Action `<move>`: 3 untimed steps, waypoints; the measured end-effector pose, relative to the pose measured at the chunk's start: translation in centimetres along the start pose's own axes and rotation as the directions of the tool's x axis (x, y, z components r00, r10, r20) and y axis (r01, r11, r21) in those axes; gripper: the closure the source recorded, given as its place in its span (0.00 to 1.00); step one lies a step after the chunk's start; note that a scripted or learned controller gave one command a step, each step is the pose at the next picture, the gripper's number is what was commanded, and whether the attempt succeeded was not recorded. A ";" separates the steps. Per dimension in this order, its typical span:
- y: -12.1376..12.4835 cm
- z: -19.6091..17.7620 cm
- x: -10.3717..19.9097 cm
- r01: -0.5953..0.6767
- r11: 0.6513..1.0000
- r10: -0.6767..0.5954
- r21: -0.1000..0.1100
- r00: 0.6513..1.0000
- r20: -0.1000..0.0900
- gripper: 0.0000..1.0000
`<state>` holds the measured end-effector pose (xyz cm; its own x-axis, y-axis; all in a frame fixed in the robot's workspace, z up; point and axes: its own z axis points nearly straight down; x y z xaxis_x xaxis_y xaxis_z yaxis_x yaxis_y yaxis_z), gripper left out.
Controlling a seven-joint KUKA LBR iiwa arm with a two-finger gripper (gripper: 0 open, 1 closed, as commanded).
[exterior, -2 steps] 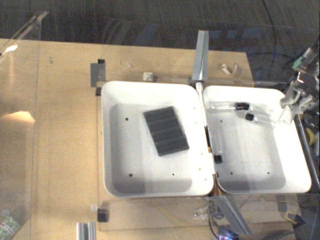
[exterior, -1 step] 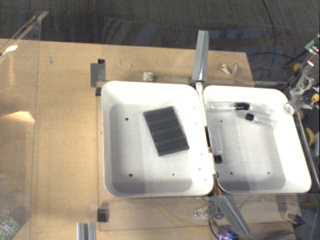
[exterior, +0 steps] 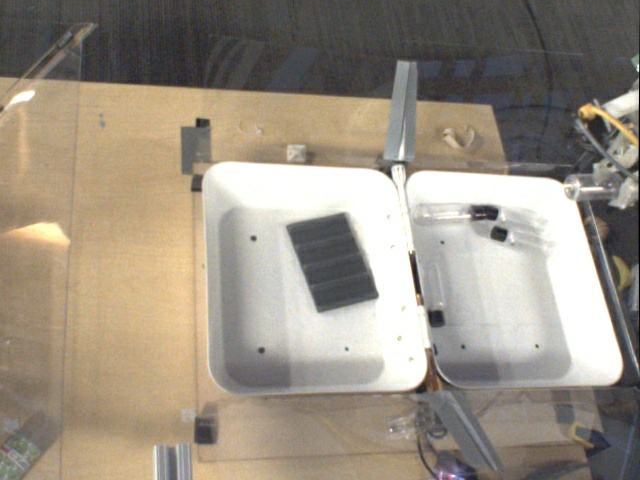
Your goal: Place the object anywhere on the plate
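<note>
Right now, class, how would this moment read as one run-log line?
left bin: dark ribbed plate lying flat, tilted | right bin: clear tube-like objects with black caps near far wall | placement: not yet done

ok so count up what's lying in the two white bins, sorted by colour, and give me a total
Dark grey: 1, the ribbed rectangular plate in the left bin.
Clear with black ends: 3 tube-like items in the right bin, two near the back, one along the left wall.
Total: 4
</note>
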<state>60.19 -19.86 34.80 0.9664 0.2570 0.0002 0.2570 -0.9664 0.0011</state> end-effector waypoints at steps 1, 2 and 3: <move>1.7 -1.3 4.6 -0.050 0.999 0.050 0.001 0.999 0.001 1.00; 1.9 -3.6 5.7 -0.049 0.999 0.049 0.001 0.999 0.002 1.00; 1.7 -3.0 4.8 -0.035 0.999 0.035 0.002 0.999 0.002 1.00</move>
<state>65.28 -20.31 37.85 0.9749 0.2226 -0.0015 0.2226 -0.9749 -0.0009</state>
